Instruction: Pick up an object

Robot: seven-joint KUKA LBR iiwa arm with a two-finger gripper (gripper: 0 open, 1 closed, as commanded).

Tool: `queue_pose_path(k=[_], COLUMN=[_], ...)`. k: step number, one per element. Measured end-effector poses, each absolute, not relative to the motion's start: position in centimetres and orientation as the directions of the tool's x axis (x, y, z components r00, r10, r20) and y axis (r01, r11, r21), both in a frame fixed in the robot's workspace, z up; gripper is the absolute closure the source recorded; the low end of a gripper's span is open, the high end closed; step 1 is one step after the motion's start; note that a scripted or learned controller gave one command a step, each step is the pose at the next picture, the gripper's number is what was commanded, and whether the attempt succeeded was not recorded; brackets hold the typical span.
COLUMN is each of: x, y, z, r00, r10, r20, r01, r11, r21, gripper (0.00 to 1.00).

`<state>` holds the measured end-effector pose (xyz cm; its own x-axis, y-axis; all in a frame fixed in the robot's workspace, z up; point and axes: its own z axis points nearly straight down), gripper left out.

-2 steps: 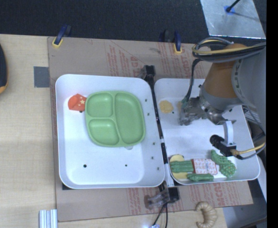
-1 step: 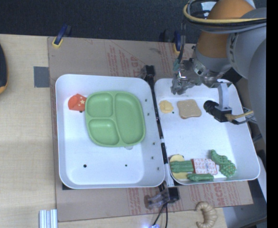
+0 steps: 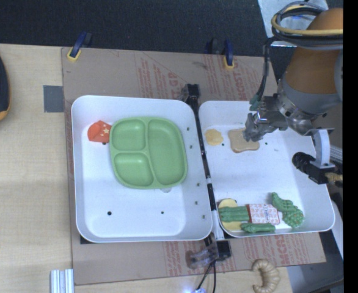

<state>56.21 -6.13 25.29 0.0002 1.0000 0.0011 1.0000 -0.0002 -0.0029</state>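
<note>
Our gripper [image 3: 253, 131] sits low over the right bin [image 3: 307, 191], right at a tan flat piece [image 3: 241, 142]; we cannot tell how it is set. Nearest us, along that bin's front wall, lie green toy vegetables [image 3: 287, 209] and a red-and-white packet [image 3: 263, 213] whose print is too small to read. Bare floor lies mid-bin. Beyond, a yellow disc [image 3: 214, 137] rests near the divider; the left bin [image 3: 93, 212] holds a green divided plate [image 3: 148, 152] and a red piece [image 3: 99, 131]

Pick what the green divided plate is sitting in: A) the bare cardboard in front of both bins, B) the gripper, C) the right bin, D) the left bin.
D: the green divided plate lies flat in the left bin, beside a small red object.
</note>
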Motion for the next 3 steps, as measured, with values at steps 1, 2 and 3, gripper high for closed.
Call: queue_pose_path(k=[1,2,3], x=[62.7,57.4,63.5], y=[-7.7,-12.5,-8.7], z=[19.9,10.5,19.8], r00=[-0.007,0.001,-0.009], r10=[1.000,1.000,1.000], r20=[-0.003,0.000,-0.001], r01=[1.000,1.000,1.000], r11=[0.007,-0.001,0.009], r21=[-0.001,-0.015,0.010], gripper=[1.00,1.00,1.00])
